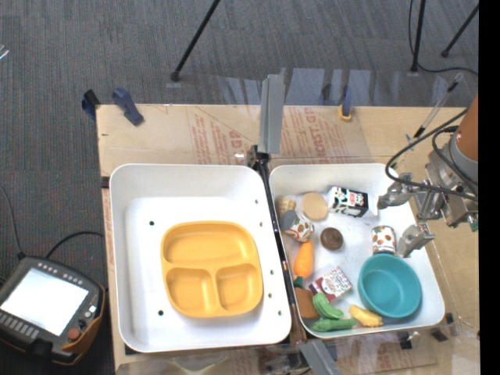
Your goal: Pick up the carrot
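One small orange plastic carrot (303, 259) lies left of the one round teal bowl (390, 286); above the bowl, one claw (401, 219) gapes wide, holding nothing.

1. The light is bright and even, and it seems to come from above
2. The two white bins (125, 209) are nearly overexposed, so their walls lose detail
3. Shadows are soft and short; a pale one lies under the teal bowl (389, 286) and beside the yellow tray (211, 268)
4. A weak glare shows on the clear sheet (312, 135) over the bench behind the bins
5. The picture is a little soft and grainy; small items in the right bin are not sharp
6. The dark carpet (78, 37) at the top looks dim
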Action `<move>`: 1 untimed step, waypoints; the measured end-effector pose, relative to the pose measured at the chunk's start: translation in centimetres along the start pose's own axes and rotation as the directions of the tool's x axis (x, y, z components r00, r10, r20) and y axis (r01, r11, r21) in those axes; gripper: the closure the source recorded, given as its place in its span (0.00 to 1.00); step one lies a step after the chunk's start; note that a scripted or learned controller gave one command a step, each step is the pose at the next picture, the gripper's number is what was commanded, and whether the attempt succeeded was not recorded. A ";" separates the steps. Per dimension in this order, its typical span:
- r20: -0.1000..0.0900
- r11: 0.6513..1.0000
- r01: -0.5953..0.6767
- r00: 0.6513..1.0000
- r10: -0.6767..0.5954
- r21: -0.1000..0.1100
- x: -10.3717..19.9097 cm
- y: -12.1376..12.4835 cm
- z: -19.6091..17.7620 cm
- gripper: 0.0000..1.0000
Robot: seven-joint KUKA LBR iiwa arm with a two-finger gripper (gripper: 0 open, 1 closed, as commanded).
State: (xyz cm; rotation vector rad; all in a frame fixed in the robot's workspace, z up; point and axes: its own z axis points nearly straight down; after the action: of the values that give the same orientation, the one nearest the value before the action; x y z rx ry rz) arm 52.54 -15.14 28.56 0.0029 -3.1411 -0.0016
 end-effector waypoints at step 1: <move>-0.012 0.999 -0.051 0.999 0.051 -0.003 1.7 6.0 13.9 0.00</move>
State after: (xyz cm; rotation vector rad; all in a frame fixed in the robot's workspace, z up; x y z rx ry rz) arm 50.80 -9.08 14.63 -0.0772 -3.1279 -0.0067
